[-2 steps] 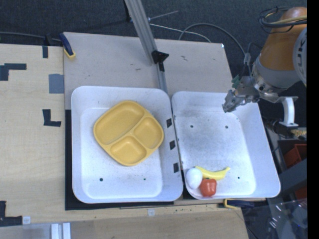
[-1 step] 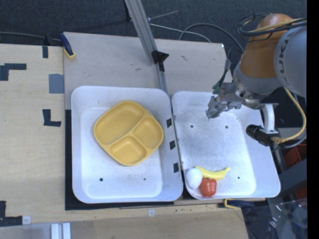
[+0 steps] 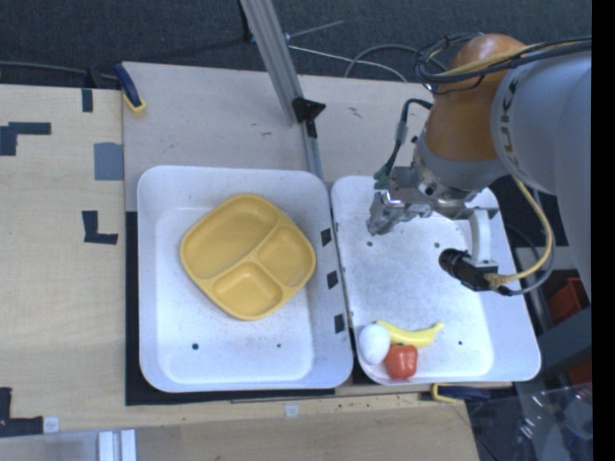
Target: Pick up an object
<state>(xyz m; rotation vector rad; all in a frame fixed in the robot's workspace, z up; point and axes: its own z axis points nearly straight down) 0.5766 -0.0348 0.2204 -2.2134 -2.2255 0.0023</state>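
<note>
Resting on the desk [image 3: 58, 257] are two shallow white bins side by side. The left bin [image 3: 154, 286] holds a yellow divided tray [image 3: 248, 255], lying flat and turned at a slant, with three compartments facing up. A metal post [image 3: 274, 51] slants up from the bins' shared rear edge. The right bin [image 3: 500, 353] holds three small things bunched at its front left corner: a white ball [image 3: 372, 343], a red pepper-like piece [image 3: 403, 360] touching it, and a yellow banana [image 3: 415, 333] just behind both. The pincer [image 3: 381, 217] hangs over the rear left part of the right bin, well apart from those three; nothing sits between its fingers, and whether they are spread or closed cannot be told. The grey arm [image 3: 538, 113] reaches in from the right.
</note>
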